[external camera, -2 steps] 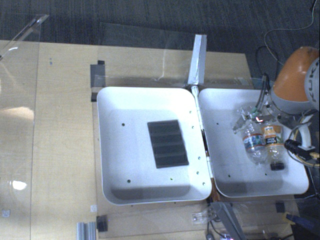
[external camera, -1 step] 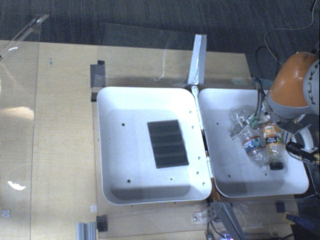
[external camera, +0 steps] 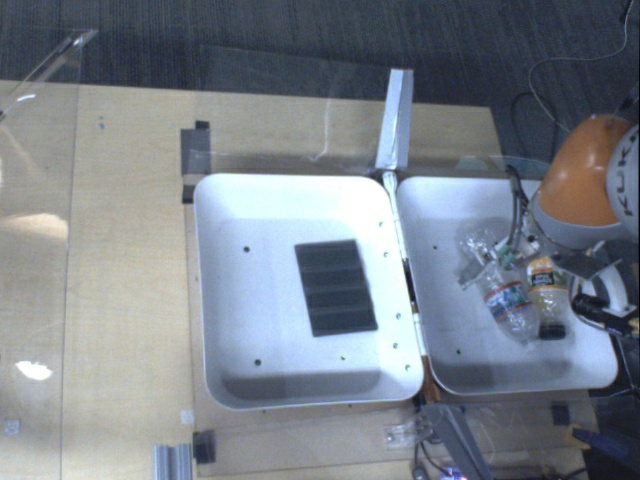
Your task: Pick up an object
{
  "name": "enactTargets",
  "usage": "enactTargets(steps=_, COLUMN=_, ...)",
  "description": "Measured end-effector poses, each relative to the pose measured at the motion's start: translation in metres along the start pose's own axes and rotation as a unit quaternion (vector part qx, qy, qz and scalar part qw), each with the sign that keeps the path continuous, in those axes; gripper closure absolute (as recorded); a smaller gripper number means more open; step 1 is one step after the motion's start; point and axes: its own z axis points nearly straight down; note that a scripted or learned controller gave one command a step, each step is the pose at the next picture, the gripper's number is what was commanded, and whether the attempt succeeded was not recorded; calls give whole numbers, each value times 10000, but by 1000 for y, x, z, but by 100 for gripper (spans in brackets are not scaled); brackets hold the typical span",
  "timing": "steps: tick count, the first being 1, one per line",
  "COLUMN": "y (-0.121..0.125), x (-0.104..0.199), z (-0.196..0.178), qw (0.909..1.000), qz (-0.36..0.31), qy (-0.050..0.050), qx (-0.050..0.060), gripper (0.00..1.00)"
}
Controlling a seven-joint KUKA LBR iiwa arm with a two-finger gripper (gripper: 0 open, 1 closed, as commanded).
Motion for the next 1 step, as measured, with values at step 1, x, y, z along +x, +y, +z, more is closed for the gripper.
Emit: enactTargets(steps=1, y=0, x=0, z=0, qw=10000, qz=0, qy=0, qx=0, gripper=0)
